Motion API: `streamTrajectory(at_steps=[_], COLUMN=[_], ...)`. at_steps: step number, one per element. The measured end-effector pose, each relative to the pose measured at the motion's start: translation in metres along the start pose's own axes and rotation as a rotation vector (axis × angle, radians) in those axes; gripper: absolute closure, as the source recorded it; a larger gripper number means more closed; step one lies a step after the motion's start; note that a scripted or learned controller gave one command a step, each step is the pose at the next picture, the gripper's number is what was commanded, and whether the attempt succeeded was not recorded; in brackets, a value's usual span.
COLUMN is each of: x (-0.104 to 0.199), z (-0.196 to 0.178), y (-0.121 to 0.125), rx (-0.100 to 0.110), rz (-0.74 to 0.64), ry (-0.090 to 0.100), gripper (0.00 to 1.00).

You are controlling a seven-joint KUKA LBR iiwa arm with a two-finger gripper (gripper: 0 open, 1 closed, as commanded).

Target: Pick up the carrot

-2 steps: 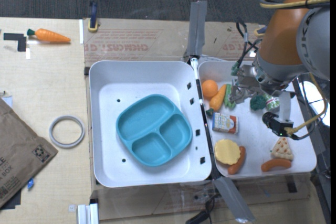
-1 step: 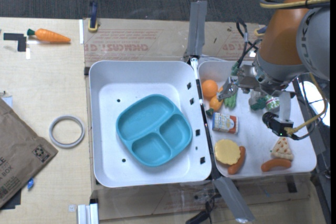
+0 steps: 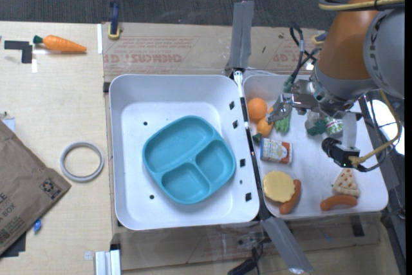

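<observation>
A carrot is seen lying flat on the bench, far to the left of the right bin, past the left bin and up near the back. The gripper is held low over the back left part of the right bin, just beside an orange ball. How wide it is open cannot be told, and nothing is seen held in it. In the right bin, a small carton is found near the middle. A burger and two sausages are placed near the front of the right bin, and a pizza slice is set just above one sausage. A blue tray with three parts is laid in the left bin. A tape ring is left on the bench, far left of the right bin.
</observation>
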State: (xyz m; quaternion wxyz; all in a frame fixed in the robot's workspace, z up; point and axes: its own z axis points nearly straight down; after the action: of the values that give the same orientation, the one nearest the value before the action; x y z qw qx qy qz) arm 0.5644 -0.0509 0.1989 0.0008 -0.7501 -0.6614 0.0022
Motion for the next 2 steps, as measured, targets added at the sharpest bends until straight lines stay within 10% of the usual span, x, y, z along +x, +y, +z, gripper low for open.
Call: streamTrajectory(at_steps=[2], x=[0.006], z=[0.008], y=[0.027], rx=[-0.003], rz=[-0.057], ry=[0.000], gripper=[0.00])
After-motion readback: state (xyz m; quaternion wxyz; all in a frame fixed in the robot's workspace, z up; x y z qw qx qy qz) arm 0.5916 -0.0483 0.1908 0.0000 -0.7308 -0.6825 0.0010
